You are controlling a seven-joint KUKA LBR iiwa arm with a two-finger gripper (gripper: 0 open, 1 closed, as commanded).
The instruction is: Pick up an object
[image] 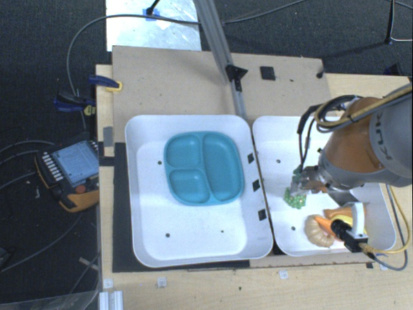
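I see a blue divided plate (204, 167) in the left bin (145, 237). Right bin (277, 141): green object (295, 201) under the jaws (297, 189), tan pastry-like piece (317, 231) and orange item (340, 221) nearby. Arm (361, 148) reaches in from right, wrist down. Jaw state: cannot tell. Brown table (174, 76), dark carpet (39, 31) around.

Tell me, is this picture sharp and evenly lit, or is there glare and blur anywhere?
Camera view: soft all over, with fuzzy edges on the small green object near the gripper; light is even across the white bins, with faint shadows; the bright patch at the top is washed out by glare; the blue plate reads clearly.
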